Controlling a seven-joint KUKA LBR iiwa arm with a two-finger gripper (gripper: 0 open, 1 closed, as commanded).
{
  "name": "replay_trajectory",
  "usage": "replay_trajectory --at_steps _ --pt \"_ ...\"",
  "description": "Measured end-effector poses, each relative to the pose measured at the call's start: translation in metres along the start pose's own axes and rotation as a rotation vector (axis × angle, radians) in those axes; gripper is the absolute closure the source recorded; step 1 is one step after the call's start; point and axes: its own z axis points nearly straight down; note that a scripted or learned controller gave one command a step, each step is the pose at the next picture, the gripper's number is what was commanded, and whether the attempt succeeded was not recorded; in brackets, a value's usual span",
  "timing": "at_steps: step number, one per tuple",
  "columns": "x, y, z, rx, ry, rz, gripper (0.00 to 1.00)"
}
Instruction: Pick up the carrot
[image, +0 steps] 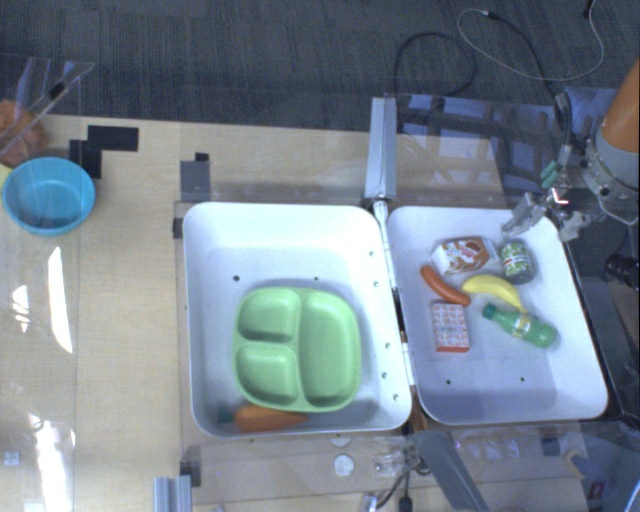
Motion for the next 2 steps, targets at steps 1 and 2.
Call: replay_trajectory --at_steps 1,2 --pt "0.074 -0.002 0.114 0.001 0.002 -0.043 0.0" --pt "0.05 -0.11 0.177 -0.008 -0.001 -0.24 0.0"
